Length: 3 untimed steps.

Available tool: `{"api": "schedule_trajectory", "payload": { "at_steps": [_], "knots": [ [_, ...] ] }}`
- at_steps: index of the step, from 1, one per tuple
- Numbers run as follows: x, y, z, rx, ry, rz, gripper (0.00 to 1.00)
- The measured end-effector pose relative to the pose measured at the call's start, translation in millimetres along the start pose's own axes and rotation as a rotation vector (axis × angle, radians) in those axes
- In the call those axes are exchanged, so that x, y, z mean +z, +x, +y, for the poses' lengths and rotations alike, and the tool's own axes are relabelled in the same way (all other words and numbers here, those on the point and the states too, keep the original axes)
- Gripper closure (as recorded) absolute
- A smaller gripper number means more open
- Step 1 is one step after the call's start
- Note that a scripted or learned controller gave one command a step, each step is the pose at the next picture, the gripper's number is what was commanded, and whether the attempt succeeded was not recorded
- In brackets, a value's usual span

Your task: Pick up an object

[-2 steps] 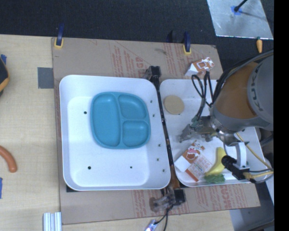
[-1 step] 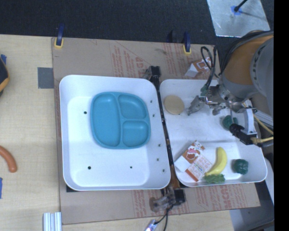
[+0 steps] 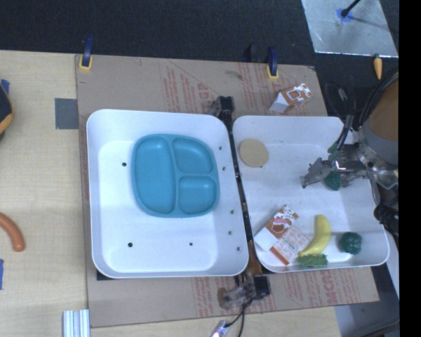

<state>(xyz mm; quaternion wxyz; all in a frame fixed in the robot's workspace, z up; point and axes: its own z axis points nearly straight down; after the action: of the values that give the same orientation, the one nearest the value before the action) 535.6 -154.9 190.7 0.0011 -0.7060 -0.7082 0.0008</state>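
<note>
My gripper [image 3: 310,175] hangs over the right bin [image 3: 295,135], near its right side, reaching in from the right. A small dark green object [image 3: 332,182] lies right at the gripper, partly under its body; whether it is gripped is unclear. Lower in the same bin lie a yellow banana [image 3: 321,234], a round dark green piece [image 3: 349,242], a leafy green piece [image 3: 311,260] and a red-and-white packet [image 3: 283,233]. A tan round disc [image 3: 252,153] rests at the bin's upper left.
The left bin [image 3: 105,188] holds a blue divided plate [image 3: 175,175]. A small carton [image 3: 291,97] lies on the cardboard behind the right bin. A sausage [image 3: 8,231] lies on the bench at far left. Clamps sit between the bins.
</note>
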Motion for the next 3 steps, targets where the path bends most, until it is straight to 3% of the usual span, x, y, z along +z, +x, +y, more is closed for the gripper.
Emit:
{"api": "schedule_trajectory", "payload": {
  "at_steps": [1, 2, 3],
  "knots": [
    [33, 63, 51, -0.002, 0.0, 0.0, 0.0],
    [-1, 73, -58, -0.002, 0.002, 0.0, 0.0],
    [75, 54, -37, -0.002, 0.002, -0.001, 0.0]
  ]
}}
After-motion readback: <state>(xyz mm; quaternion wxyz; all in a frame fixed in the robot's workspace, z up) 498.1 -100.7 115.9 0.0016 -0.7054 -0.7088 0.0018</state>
